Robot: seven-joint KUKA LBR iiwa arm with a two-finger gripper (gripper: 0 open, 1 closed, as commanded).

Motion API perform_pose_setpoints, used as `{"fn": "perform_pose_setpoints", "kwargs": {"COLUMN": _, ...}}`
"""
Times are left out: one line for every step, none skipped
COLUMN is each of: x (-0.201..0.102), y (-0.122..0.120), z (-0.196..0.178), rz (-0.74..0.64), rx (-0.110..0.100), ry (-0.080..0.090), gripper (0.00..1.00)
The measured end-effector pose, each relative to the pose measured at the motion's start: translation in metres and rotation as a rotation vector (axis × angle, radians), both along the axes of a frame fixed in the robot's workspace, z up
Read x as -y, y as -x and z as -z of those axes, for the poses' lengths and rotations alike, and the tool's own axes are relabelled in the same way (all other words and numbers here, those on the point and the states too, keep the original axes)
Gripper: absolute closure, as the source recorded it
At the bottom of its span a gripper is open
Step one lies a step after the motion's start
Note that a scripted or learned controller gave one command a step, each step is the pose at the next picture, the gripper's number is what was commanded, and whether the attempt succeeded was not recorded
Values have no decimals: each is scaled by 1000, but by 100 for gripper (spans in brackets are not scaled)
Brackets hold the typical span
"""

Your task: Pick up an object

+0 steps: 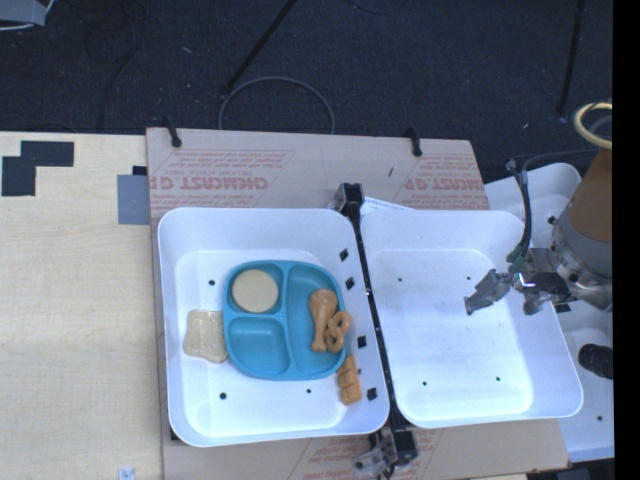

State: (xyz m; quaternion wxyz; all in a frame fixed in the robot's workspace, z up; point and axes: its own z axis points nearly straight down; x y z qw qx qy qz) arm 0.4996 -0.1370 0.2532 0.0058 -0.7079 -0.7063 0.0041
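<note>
Camera view showed the gripper [508,294] over the right bin [450,368] (jaw state impossible to tell), blue tray [262,353] left.

place: robot lab | cues: two white bins [470,408] on cardboard-covered table [80,318] | beyond table: dark carpet, loose cables [275,93], stand legs

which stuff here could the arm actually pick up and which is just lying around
For the job:
tool over the right bin
round cracker and pretzel pieces on the blue tray
beige piece beside the tray
small pretzel piece

Lying about:
cardboard sheet
cables on the dark floor
</note>
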Motion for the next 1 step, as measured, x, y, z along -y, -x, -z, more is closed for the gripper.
{"fn": "perform_pose_setpoints", "kwargs": {"x": 0, "y": -2, "z": -6, "rz": -2, "rx": 12, "ry": 2, "gripper": 0}}
